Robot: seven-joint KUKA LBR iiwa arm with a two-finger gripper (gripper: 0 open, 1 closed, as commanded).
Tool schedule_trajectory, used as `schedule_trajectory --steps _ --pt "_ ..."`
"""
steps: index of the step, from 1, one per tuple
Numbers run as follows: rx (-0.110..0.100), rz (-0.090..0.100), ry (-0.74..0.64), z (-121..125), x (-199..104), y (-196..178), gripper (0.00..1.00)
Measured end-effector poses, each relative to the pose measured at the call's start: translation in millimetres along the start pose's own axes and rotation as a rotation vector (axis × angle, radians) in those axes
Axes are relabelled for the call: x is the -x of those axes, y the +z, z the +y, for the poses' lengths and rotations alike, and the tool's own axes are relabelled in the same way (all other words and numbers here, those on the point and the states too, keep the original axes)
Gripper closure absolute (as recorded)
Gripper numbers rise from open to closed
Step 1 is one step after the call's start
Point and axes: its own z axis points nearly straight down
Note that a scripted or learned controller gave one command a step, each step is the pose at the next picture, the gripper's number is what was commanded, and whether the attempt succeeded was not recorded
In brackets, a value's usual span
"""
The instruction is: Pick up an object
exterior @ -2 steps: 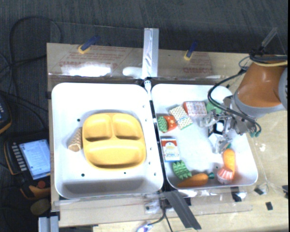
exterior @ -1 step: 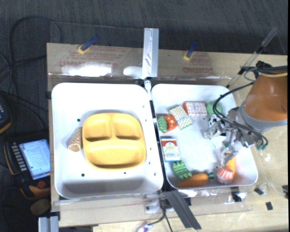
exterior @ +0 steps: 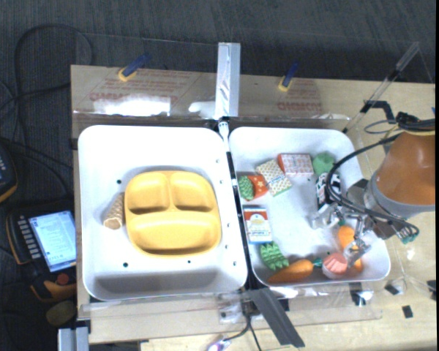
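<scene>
Nearest the lens, along the front wall of the right bin (exterior: 307, 139), lie an orange carrot (exterior: 291, 270), a green block (exterior: 272, 254) just behind its left end, and a pink-and-red toy (exterior: 335, 265) at the front right corner; the gripper (exterior: 349, 241) hangs low over that same corner, just above the pink toy and beside a small orange piece (exterior: 345, 235); whether it is open or closed I cannot tell (cables and metal parts crowd the tip), and nothing can be seen clamped in it. Farther back in this bin sit a red-and-white carton (exterior: 257, 224) by the left wall, a red-and-green strawberry-like toy (exterior: 250, 187), a checked box (exterior: 274, 175), a pink-topped box (exterior: 295, 164) and a green lump (exterior: 323, 162) near the rear; a black-and-white object (exterior: 323, 190) lies just left of the arm. The left bin (exterior: 102, 145) holds a yellow divided tray (exterior: 173, 210) with a waffle cone (exterior: 115, 212) touching its left edge; both bins rest side by side on the counter (exterior: 88, 93).
</scene>
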Motion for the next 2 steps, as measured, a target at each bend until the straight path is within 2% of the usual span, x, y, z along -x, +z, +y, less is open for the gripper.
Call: schedule_trajectory --steps 1,2 --pt "0.0 0.0 0.026 -0.2 -0.9 0.1 0.0" --pt "-0.006 0.002 -0.038 5.4 -0.2 -0.2 0.0"
